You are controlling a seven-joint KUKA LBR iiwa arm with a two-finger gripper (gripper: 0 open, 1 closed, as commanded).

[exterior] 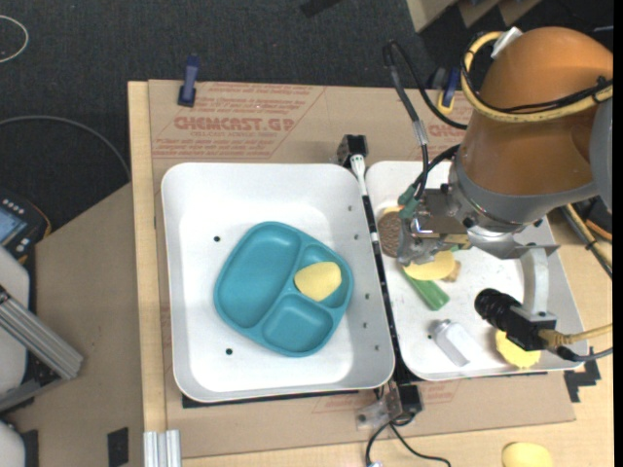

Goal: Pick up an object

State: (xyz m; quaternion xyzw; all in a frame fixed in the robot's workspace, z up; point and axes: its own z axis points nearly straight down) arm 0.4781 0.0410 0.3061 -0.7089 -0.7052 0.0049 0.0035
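Where carpet (pixel 146 27) darkens, cardboard-topped bench (pixel 243 125), two bins, hand (pixel 421 246) grip perhaps indiscernible

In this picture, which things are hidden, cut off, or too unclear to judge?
- Gripper, camera view: the arm's bulk covers it, so its state is unclear.
- Brown object: partly behind the gripper.
- Right bin: upper part hidden under the arm.
- Yellow object: cut by the bottom edge.

Divided plate (pixel 268 290) in left bin (pixel 185 261); tool (pixel 421 246) over right bin (pixel 477 358).
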